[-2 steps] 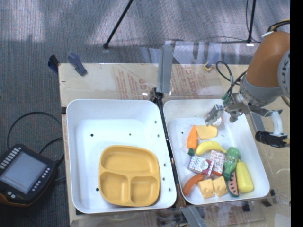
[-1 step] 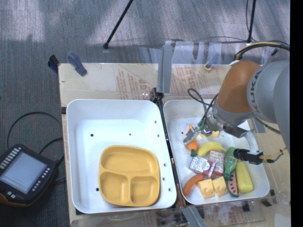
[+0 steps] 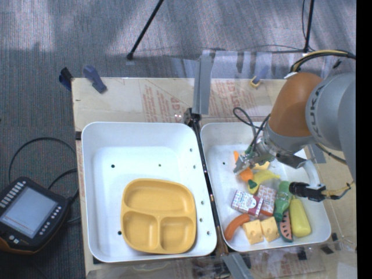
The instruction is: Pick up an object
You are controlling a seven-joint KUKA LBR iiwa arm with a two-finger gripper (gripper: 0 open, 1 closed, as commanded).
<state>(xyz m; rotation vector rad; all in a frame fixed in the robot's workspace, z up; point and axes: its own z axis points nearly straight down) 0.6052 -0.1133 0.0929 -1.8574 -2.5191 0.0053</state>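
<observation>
Gripper (image 3: 245,163) hovers low in the right bin (image 3: 216,150), fingers' state impossible to tell, with an orange carrot-like toy (image 3: 247,175) just beneath and toward its near side.

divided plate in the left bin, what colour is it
Yellow; the divided plate shows plainly in the camera view.
</observation>
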